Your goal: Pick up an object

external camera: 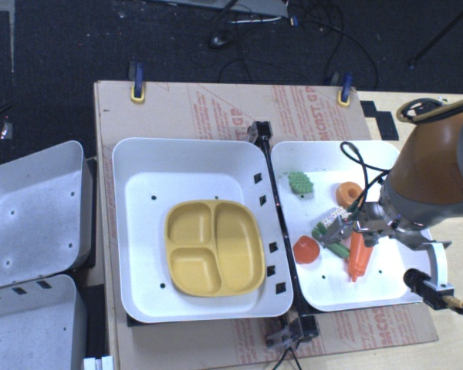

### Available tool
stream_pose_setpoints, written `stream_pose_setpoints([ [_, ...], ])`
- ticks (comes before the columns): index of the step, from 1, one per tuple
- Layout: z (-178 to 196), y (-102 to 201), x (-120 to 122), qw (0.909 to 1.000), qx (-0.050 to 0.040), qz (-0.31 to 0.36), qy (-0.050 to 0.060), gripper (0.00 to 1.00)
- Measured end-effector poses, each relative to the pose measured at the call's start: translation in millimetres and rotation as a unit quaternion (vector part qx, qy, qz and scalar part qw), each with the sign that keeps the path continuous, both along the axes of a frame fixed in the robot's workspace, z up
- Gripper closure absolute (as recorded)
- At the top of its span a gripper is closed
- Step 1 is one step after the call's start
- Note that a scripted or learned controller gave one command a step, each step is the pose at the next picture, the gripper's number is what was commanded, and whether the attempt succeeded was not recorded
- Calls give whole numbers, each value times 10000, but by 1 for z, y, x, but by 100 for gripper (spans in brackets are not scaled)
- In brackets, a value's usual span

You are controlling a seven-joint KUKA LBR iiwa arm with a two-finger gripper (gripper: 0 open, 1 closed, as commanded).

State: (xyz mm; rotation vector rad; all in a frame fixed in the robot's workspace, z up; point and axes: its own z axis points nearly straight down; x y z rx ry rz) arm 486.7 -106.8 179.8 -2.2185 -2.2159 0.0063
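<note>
Two shallow white bins are seen side by side on a board-covered bench [216, 102]. In the left bin [139, 176], a yellow divided plate [214, 247] with three compartments is laid flat, roughly in the middle. In the right bin [324, 160], several small toys are gathered: a green bumpy piece [299, 182] toward the far left part, an orange round piece [348, 193] further right, a red round piece [306, 249] near the divider between the bins, an orange carrot [358, 257] lying lengthwise toward the near edge, and a dark green piece [333, 243] between the red piece and the carrot. The arm [432, 168] is reached in from the right over the right bin, and its gripper [344, 226] is positioned low among the toys, just above the dark green piece and beside the top of the carrot. Whether the tool is spread or pressed together cannot be told, as it is small and cluttered by cables and toys. No toy can be clearly seen lifted off the bin floor. Two yellow clamps [139, 91] are fixed at the far edge of the board.
</note>
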Motion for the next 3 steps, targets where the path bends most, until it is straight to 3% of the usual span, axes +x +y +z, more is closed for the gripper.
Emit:
stream_pose_setpoints([
  [1,-63,4,-5,10000,3,-2,2,0],
  [2,-89,5,-6,10000,1,-2,-13,0],
  [3,-78,5,-5,10000,0,-9,-25,100],
])
